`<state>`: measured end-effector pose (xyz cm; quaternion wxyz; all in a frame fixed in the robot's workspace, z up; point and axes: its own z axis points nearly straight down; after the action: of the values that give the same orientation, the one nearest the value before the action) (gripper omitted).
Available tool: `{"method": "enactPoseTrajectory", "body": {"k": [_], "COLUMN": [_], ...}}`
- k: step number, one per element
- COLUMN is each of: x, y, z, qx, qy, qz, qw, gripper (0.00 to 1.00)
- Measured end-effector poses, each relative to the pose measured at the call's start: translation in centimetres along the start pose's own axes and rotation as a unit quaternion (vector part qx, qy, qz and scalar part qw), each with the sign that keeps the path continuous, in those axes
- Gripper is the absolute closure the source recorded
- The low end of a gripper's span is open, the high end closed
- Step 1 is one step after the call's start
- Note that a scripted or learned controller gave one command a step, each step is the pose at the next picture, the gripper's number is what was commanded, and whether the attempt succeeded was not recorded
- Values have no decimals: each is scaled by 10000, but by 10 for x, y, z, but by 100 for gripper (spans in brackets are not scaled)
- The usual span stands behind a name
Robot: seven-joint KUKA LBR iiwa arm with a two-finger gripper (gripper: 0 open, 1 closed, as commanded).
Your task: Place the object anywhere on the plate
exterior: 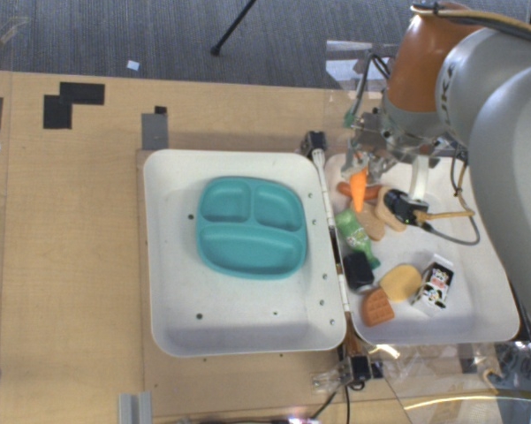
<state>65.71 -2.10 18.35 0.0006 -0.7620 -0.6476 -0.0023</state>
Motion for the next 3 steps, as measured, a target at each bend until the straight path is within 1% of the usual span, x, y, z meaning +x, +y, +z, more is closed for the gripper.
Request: {"method": "enactPoseTrajectory", "body": {"k": [1, 2, 3], "x": [80, 119, 190], "y": [-38, -30, -56], "z": [-2, -64, -88], "qx": [-1, -55, -35], "qy": [7, 9, 2], "qz": [40, 44, -929], "qw": [10000, 10000, 9957], "gripper": [100, 100, 100]}}
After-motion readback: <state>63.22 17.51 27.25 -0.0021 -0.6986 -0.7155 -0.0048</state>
